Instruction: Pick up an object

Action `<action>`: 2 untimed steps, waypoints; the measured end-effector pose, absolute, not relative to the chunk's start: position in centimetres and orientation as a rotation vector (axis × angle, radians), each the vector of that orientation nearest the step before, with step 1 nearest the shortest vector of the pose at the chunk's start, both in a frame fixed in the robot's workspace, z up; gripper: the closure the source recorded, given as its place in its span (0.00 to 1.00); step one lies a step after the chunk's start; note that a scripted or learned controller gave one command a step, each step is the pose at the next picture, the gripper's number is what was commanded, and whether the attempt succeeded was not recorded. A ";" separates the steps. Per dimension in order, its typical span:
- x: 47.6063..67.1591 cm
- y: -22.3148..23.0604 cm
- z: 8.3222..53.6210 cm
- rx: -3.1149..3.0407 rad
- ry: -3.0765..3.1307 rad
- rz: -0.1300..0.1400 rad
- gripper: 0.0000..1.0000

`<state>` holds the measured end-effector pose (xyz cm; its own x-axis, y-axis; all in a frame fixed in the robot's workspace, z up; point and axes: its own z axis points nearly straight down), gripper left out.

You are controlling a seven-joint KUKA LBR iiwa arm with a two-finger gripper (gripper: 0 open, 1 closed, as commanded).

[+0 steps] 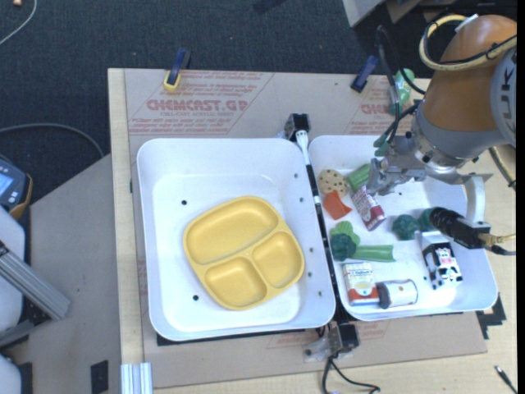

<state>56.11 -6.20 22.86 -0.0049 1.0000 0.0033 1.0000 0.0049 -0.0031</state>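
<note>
1. At the near end of the right white plastic bin (484, 290), a white tube with a red cap (398, 292) is lying against a small orange and white box (359, 279). A grab at one is likely pushing the other away.
2. A bit farther in, a green toy broccoli (343, 238) and a flat green strip (369, 253) are sitting close together. Things are crowding here, so two could be getting caught at once.
3. Past those, the grey metal gripper (379, 183) is hanging just over a small red and white packet (371, 213). I think this is the thing to pick up. I cannot tell if the gripper is spread or pressed together. The packet is lying tilted, so it may be slipping out sideways.
4. Farthest, a round tan cookie toy (330, 180) and a green leaf piece (358, 176) are lying just beside the gripper. It may be bumping them on the way down.
</note>
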 end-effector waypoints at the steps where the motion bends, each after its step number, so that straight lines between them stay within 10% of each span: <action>1: 53.4 -2.0 23.4 -2.213 -2.224 0.001 1.00; 2: 50.8 2.0 23.2 -2.213 -2.222 0.002 1.00</action>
<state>50.85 2.02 23.17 -0.0041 1.0000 0.0025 1.0000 0.0041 -0.0047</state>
